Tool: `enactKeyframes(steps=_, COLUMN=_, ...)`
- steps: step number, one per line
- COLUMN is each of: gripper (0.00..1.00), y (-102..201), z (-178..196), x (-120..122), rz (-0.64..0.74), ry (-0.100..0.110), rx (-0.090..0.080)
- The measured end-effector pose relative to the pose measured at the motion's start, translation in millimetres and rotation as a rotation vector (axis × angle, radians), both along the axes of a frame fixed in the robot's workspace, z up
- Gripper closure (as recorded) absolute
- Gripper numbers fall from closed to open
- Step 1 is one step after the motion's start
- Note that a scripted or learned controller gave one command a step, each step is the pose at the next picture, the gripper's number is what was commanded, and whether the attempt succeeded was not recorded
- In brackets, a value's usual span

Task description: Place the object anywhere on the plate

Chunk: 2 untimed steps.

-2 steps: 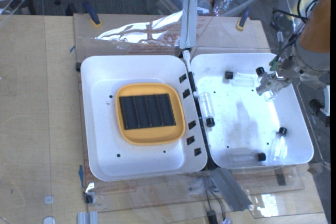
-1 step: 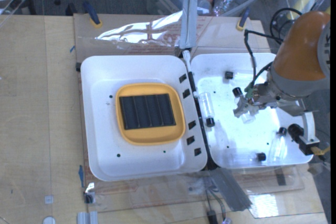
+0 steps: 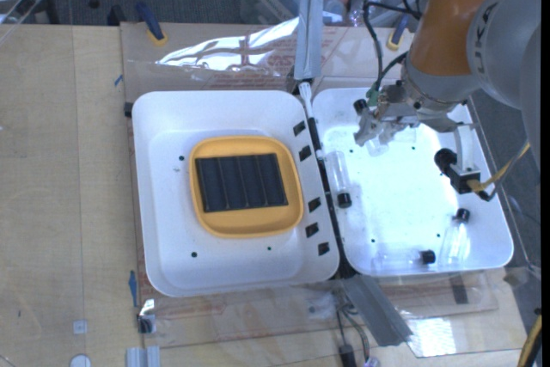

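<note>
1. A yellow rounded plate with a dark ribbed centre [image 3: 245, 184] lies in the left shallow white bin [image 3: 163, 262].
2. The grey arm's tool [image 3: 378, 131] hangs over the right shallow white bin [image 3: 490, 249], near its far edge.
3. A clear plastic tube [image 3: 335, 170] lies near that bin's left wall.

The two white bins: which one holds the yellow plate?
The left bin holds the yellow plate. The right bin has small clear items with black caps instead, and the gripper is over it.

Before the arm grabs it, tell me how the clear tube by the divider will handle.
The tube looks round and lies on its side, so it may roll. Its clear, glossy plastic suggests it is light and slippery.
</note>
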<state>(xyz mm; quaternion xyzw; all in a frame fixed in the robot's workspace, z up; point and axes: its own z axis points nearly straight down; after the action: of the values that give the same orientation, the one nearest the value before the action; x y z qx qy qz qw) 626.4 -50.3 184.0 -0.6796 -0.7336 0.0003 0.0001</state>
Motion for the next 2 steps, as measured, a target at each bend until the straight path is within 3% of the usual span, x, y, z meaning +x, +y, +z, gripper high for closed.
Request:
enactKeyframes(steps=1, gripper=1.0, y=42.9, z=0.1, x=-23.2, rz=0.093, ry=0.003, rx=0.001)
enactKeyframes(steps=2, gripper=1.0, y=79.1, z=56.4, x=27.8, rz=0.21, ry=-0.002, rx=0.0)
